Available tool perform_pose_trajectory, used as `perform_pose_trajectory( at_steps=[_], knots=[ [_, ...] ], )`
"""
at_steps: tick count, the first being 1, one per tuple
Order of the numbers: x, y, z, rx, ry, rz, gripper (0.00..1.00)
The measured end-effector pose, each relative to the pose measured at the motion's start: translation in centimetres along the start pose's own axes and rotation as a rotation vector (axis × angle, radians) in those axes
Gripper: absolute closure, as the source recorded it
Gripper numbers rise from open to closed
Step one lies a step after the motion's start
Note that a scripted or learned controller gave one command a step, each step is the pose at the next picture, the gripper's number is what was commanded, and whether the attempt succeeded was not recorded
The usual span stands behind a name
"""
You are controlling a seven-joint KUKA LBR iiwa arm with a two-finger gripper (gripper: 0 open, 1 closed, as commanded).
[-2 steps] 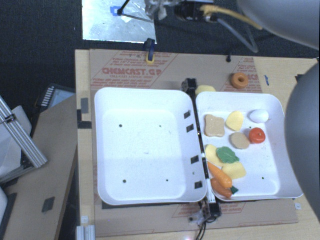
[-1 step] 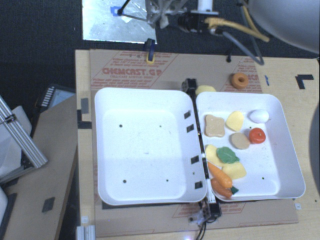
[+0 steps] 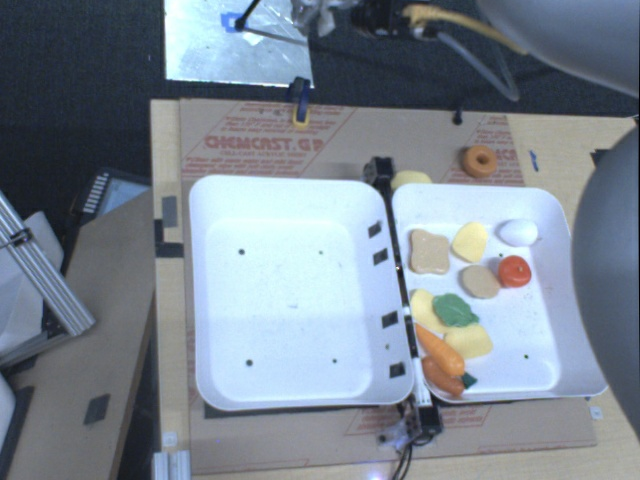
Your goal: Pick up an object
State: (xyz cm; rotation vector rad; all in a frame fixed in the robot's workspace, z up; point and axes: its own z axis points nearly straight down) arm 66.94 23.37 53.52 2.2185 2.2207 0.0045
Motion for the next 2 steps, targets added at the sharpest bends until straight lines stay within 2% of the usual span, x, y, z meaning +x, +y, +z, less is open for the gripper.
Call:
perform_pose_trajectory(
  at_steps=[1,2],
  knots=[
    [0.1,-3.5,-0.1,0.003,0.001,-0.004,1.00],
    [0.0,0.0,0.1,-0.001,0.000,0.000,1.00]
  ],
)
